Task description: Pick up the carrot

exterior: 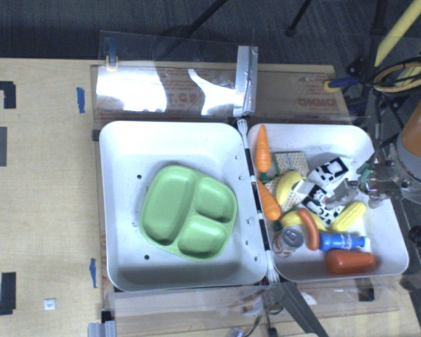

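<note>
Gripper (365,184) is hovering over the right side of the right bin (389,255), above the corn (349,216). I can't tell whether it is wide or narrow at this angle, and nothing is showing in its grip.

Two carrots are lying along that bin's left wall. The upper carrot (262,148) is sitting fairly free by the wall, while the lower carrot (269,201) is crowding against a yellow fruit (289,186) and sitting close to the can (292,237).

You're probably better off aiming for the upper one. Come down on its thick middle and close across its width, keeping off the wall, because the tapered tip is likely to slip.

The bins are sitting side by side on a tan table (42,209), with a green divided plate (188,210) in the left bin (119,146). Dark floor, stands and cables are showing behind.
</note>
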Action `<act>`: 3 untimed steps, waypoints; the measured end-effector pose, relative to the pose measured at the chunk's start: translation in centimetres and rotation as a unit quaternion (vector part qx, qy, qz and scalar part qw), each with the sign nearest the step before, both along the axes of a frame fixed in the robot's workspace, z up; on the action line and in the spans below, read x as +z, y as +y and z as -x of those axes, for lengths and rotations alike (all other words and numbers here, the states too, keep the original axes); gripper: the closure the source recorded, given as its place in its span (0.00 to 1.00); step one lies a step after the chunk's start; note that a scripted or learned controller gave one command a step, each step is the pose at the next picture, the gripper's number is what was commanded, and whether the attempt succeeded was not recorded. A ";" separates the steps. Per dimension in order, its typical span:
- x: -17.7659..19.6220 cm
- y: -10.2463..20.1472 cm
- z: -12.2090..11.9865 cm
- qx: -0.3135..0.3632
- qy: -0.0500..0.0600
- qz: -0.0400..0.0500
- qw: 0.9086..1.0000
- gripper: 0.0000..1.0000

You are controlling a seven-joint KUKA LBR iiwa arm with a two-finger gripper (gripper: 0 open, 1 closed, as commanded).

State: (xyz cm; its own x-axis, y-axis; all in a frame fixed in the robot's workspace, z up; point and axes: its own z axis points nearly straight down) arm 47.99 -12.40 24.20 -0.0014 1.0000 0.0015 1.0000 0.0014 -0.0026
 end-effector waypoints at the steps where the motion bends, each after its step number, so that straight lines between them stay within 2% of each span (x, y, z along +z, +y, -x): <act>1: 1.0 0.0 -0.1 0.000 -0.001 0.000 1.000 1.00; 2: 1.0 0.0 -0.1 0.000 -0.001 0.000 1.000 0.00; 3: -5.4 2.5 -0.8 0.156 0.000 0.000 0.988 0.00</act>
